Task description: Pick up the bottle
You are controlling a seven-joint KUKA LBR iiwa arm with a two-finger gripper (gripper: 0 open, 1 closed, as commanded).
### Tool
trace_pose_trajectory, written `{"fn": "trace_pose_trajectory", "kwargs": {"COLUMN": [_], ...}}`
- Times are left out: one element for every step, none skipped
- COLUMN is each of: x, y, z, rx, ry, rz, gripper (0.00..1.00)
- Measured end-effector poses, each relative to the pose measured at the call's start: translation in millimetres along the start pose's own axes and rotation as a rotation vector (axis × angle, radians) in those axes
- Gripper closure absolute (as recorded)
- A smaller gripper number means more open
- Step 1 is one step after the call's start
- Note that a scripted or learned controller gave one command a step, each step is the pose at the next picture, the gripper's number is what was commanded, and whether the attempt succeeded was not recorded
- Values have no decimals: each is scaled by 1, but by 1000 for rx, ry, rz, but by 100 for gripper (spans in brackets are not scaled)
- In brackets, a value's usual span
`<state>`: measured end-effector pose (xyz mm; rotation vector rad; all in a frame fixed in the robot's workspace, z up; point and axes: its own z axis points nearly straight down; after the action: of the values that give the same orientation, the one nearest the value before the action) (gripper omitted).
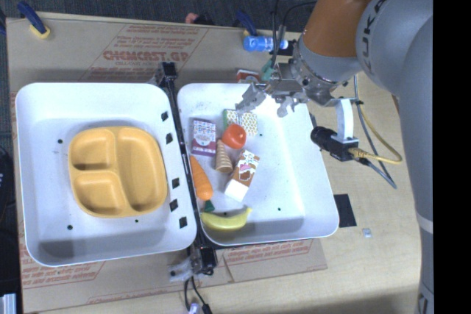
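Note:
The bottle [243,171] lies tilted in the right bin [298,180], with a red and brown label and its white end toward the front. It rests among other toys, just below a red tomato [234,136] and beside an ice cream cone [223,155]. My gripper [266,104] hangs over the bin's back part, above and to the right of the bottle and apart from it. Its fingers [249,100] are spread open with nothing between them.
The right bin also holds a red and white carton [204,134], a checkered packet [242,121], a carrot [200,177] and a banana [224,218]. A yellow divided plate [118,170] sits in the left bin [37,158]. A blue object [257,43] lies behind the bins.

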<state>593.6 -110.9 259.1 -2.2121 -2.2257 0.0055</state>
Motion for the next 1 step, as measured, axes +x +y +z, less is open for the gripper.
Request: {"fn": "trace_pose_trajectory", "kwargs": {"x": [0], "y": [0], "z": [-10], "rx": [3], "ry": [0], "rz": [-5], "gripper": [100]}}
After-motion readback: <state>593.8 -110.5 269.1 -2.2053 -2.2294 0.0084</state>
